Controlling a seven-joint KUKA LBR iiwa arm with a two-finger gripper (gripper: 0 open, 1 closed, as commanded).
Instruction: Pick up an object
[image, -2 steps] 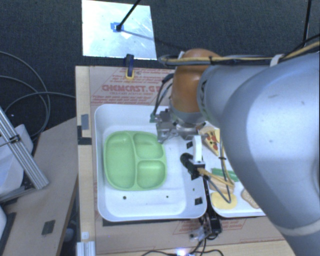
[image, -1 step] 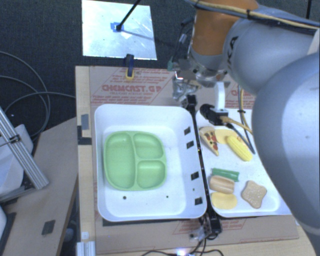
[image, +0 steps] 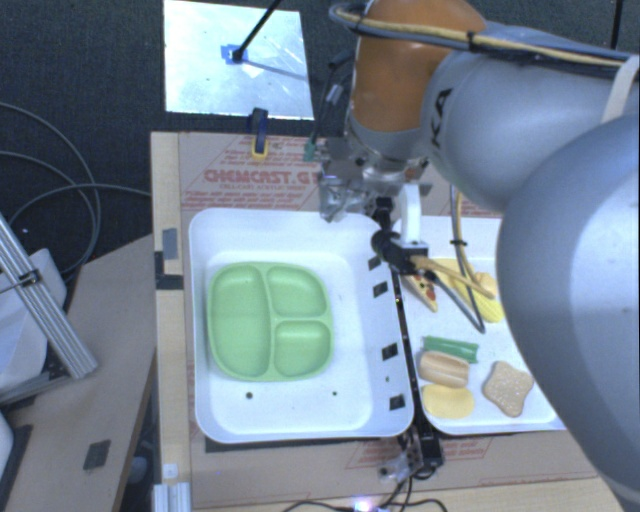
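At bin (image: 250, 213) far rim: gripper (image: 344, 204), clear of grn tray (image: 268, 320).

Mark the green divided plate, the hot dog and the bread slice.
green divided plate (image: 268, 320), camera view, centre where the dividers meet.
hot dog (image: 443, 369), camera view, middle of its length.
bread slice (image: 506, 388), camera view, middle of its top face.

The plate (image: 268, 320) is pale green, its bin (image: 300, 412) white; the disc (image: 447, 402) yellow, the slice (image: 507, 388) tan, the strip (image: 450, 348) green.
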